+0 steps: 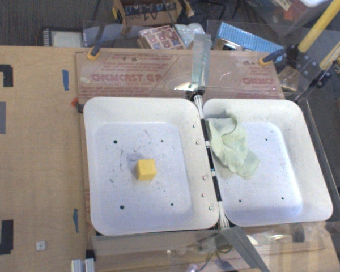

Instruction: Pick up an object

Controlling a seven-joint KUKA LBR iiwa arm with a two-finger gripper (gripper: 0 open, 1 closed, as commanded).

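A small yellow block (pixel 147 169) lies near the middle of the left white bin (pixel 102 118). A crumpled pale green cloth (pixel 231 147) rests in the right white bin (pixel 294 123), against its left wall.
The two bins sit side by side, meeting at a central seam (pixel 208 163). A wooden bench top (pixel 28 152) stretches to the left. Clutter of boxes and cables (pixel 158 16) lies beyond the far edge, with a yellow bar (pixel 326 16) at the upper right.
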